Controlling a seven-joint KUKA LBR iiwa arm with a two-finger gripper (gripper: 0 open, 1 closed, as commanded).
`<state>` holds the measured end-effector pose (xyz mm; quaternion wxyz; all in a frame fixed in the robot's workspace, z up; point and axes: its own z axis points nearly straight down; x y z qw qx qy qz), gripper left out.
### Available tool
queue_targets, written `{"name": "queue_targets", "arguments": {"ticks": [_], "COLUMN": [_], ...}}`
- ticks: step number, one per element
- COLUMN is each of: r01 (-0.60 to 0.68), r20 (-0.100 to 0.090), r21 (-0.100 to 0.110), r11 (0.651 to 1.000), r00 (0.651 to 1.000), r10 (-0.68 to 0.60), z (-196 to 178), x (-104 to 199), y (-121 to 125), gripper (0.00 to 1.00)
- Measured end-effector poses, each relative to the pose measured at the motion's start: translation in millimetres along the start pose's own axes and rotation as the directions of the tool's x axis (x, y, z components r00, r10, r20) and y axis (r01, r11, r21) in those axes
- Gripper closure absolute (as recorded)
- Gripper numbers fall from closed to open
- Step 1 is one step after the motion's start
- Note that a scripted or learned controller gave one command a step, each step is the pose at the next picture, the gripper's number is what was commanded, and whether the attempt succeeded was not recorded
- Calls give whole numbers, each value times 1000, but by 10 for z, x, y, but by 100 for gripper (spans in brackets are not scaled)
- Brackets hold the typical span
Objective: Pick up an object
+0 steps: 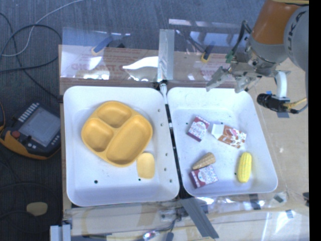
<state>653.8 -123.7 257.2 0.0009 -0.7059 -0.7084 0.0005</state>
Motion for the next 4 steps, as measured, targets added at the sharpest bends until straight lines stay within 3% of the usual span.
{"name": "queue_targets", "arguments": {"ticks": [1, 2, 3, 4], "r01": [-182, -161, -161, -163], "r20": [3, 2, -1, 2], "r21": [2, -17, -17, 0], "r11": [983, 987, 987, 987], "r00": [983, 987, 987, 987], "r10": [182, 161, 161, 163], "z": [1533, 1660, 1572, 633], "x": [147, 224, 232, 617], "y": [-145, -653, -647, -269], "gripper": [0, 0, 100, 100]}}
